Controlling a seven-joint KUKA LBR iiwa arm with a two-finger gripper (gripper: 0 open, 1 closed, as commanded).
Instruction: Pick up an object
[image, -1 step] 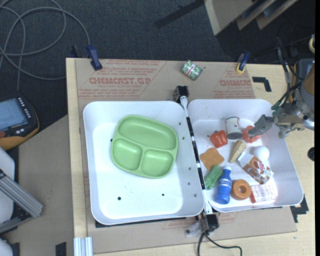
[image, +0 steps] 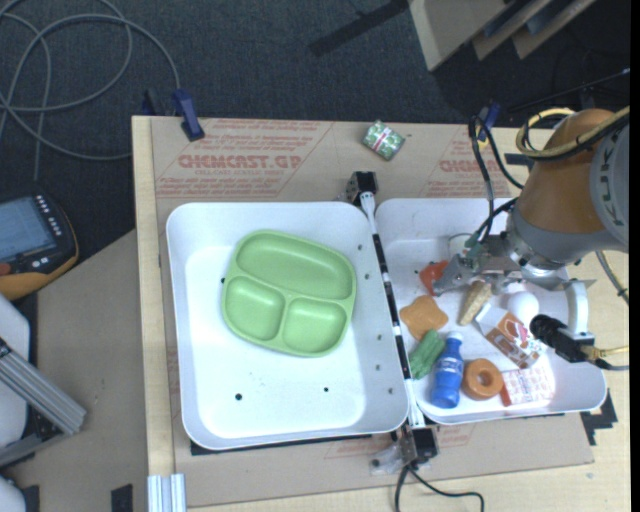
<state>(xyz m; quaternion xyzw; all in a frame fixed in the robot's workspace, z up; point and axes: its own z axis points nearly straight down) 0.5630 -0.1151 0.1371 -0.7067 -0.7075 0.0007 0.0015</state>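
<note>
The right bin (image: 400, 222) holds several small objects: a red-orange piece (image: 432, 273), a tan bread-like chunk (image: 424, 316), a green item (image: 427, 352), a blue bottle (image: 448, 372), a brown donut (image: 484, 380), a white egg (image: 521, 300), a red-and-white packet (image: 510, 340) and a beige stick (image: 474, 300). My gripper (image: 472, 268) hangs low over the upper middle of this bin. It is just right of the red-orange piece and right above the beige stick. The wrist hides what lies under it.
The left bin (image: 200, 380) carries a green divided plate (image: 290, 292). A small green wrapped item (image: 383, 139) lies on the cardboard behind the bins. Blue clamps (image: 186, 113) grip the board's far edge. A printed card (image: 528, 385) lies in the right bin's near corner.
</note>
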